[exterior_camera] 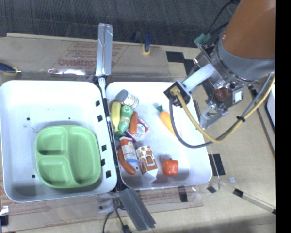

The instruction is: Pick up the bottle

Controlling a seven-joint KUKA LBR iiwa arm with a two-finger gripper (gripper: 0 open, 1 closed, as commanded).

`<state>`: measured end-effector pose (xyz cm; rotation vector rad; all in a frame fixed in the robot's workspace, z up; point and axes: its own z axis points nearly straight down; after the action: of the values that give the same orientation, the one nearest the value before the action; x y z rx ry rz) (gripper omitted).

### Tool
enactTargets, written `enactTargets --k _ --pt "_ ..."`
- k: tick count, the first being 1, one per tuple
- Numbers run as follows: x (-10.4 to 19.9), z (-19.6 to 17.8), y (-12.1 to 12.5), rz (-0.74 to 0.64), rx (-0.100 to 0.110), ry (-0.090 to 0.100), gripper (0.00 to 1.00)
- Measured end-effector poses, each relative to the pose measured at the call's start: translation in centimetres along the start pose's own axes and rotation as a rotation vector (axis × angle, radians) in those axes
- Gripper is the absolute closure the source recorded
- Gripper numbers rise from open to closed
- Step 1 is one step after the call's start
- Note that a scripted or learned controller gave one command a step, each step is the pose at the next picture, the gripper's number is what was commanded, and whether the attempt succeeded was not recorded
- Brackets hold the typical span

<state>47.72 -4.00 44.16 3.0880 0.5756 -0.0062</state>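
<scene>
A small red bottle with a white label (127, 151) lies on its side in the right bin (194, 152), near that bin's left wall. It rests among other toy foods, with a hot dog just below it and a small carton to its right. My gripper (215, 109) hangs over the right rim of the right bin, well to the right of the bottle and apart from it. Nothing shows in its grasp. The wrist and a yellow cable loop hide part of the bin's right side.
Around the bottle lie a banana (115, 114), a green piece (125, 116), a grey-topped can (128, 99), a carrot (166, 121), a carton (146, 160) and a red pepper (170, 166). The left bin (19, 106) holds a green divided plate (68, 155).
</scene>
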Motion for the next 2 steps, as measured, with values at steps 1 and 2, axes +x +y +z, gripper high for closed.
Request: enactTargets --k 1,2 --pt "0.0 0.0 0.0 0.0 0.0 0.0 0.0" --pt "0.0 0.0 0.0 0.0 0.0 0.0 0.0"
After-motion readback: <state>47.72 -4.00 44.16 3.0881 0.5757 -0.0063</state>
